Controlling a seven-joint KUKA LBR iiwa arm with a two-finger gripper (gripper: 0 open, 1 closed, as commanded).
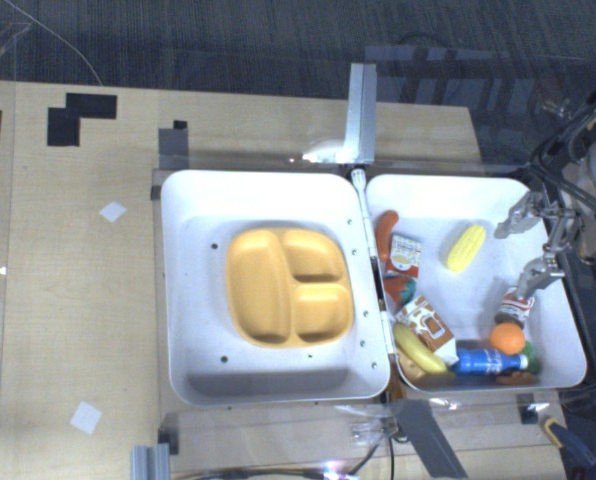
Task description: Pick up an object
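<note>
The right bin (498,190) holds several toy foods. A yellow corn cob (465,247) lies near its middle. A red sausage (386,232) and a small carton (405,254) sit along its left wall. At the front lie a brown and white box (425,324), a banana (418,350), a blue bottle (481,358), an orange ball (509,339) and a small labelled bottle (515,311). My gripper (527,246) hangs over the bin's right side, open, with nothing between its fingers. One fingertip (538,273) is just above the small labelled bottle.
The left bin (203,218) holds a yellow divided plate (288,286). A metal post (361,113) stands behind the seam between the bins. Black cables and the arm crowd the right edge beside the right bin.
</note>
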